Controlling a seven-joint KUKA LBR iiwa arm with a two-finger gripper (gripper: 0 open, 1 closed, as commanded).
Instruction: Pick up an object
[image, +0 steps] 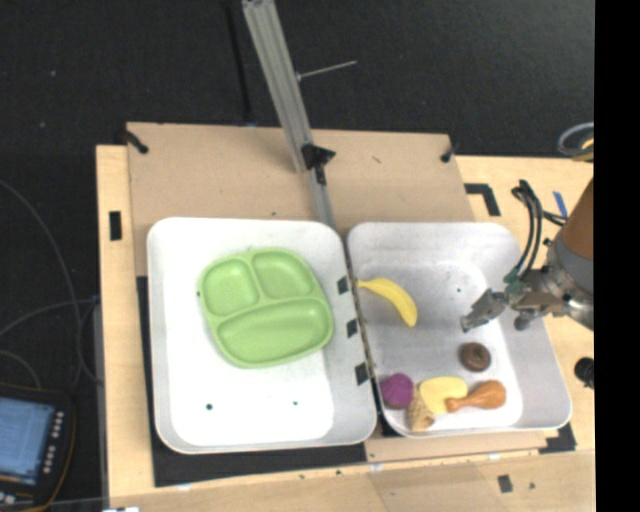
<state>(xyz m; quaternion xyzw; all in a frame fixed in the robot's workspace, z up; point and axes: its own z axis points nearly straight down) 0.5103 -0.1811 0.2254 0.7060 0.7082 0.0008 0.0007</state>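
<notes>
Looking down at a slant, we see a wooden bench (420, 170) carrying two shallow white bins side by side. At the middle of the left bin (180, 400) lies a light green divided plate (265, 307) with three compartments, two small ones toward twelve o'clock and one large one toward six o'clock. The right bin (440, 250) holds the loose objects. A yellow banana (392, 299) rests at about ten o'clock in that bin, curving down toward its centre. Along the six o'clock edge sits a cluster: a purple ball-shaped piece (397, 389) at seven o'clock, a pale yellow piece (442, 389) just beside it, a tan cone-like piece (419, 415) touching the bin's near rim, and a brown drumstick-shaped toy (479, 397) at five o'clock. A dark brown doughnut-like round (475, 355) lies just above the drumstick, apart from it. The grey arm enters from three o'clock, and its gripper (487, 312) hangs over the right half of the right bin, near the doughnut and at about eleven o'clock from it, well apart from the banana. We think the fingers point toward nine o'clock, but the view is too small and blurred for us to tell whether they are spread or pressed together; nothing shows between them. A metal post (285, 90) rises behind the bins at twelve o'clock.
</notes>
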